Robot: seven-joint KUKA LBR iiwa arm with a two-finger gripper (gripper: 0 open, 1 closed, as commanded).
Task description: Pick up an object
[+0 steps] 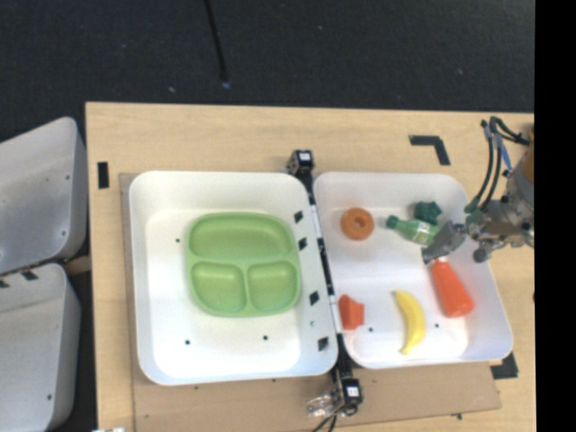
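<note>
An orange carrot-shaped toy (450,288) lies at the right side of the right bin (378,354), its upper end just under the gripper (454,239), with a green bottle (416,229) just to the left; a banana (411,320), an orange ring (357,223) and a small orange block (350,312) lie well apart. Nothing appears lifted, so the pick seems not yet made, and whether the fingers are spread or closed cannot be told. The arm reaches in low from the right edge over the bin's wall, while a green divided plate (243,262) sits in the left bin (157,349).
</note>
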